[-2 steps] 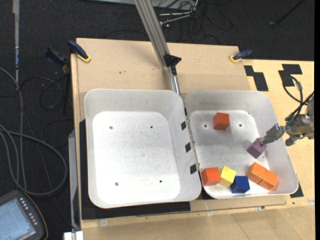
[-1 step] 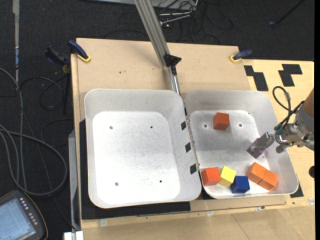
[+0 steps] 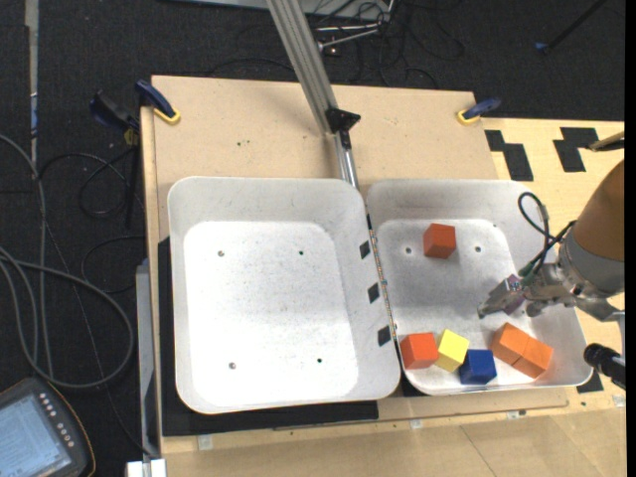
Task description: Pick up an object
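The right bin (image 3: 397, 207) holds several blocks. An orange-red cube (image 3: 439, 239) sits toward its back. Along the front lie an orange-red cube (image 3: 419, 349), a yellow cube (image 3: 452, 349), a blue cube (image 3: 478, 367) and a larger orange block (image 3: 522, 350). My gripper (image 3: 505, 299) hangs over the right side of this bin, just above and left of the larger orange block, with its fingers spread and nothing between them.
The left bin (image 3: 189, 207) lies beside the right one, their rims meeting at the middle. A metal pole (image 3: 303, 48) slants down from the top to the bench behind the bins. Clamps (image 3: 159, 102) sit at the bench's back corners.
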### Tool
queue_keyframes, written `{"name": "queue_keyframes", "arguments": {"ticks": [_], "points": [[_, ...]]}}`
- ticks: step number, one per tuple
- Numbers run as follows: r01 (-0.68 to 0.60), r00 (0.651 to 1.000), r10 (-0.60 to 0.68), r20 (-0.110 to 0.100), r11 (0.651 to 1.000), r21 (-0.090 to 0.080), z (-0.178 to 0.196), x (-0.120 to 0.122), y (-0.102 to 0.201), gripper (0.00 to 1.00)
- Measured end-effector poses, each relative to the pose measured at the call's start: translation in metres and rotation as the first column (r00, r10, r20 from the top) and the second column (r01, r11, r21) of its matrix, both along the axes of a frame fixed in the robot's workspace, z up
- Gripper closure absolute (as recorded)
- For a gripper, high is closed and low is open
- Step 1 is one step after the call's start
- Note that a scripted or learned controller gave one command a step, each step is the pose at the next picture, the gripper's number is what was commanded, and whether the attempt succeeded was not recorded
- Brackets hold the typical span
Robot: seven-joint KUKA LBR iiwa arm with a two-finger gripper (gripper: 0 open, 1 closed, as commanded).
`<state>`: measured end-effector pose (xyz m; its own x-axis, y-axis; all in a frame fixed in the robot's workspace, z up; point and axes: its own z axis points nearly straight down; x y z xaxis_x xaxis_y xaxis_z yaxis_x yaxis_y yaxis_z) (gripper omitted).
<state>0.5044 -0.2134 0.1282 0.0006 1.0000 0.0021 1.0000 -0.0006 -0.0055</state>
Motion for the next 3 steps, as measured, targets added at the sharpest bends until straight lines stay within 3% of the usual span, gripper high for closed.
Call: {"name": "queue_keyframes", "arguments": {"ticks": [1,2,3], "points": [[0.000,1.000,0.000,0.008,1.000,-0.003,0.014,0.002,-0.001,1.00],[-0.005,1.000,0.005,0.013,1.000,-0.005,0.075,0.006,0.006,1.00],[-0.004,1.000,0.004,0.010,1.000,-0.004,0.093,0.008,0.006,1.00]]}}
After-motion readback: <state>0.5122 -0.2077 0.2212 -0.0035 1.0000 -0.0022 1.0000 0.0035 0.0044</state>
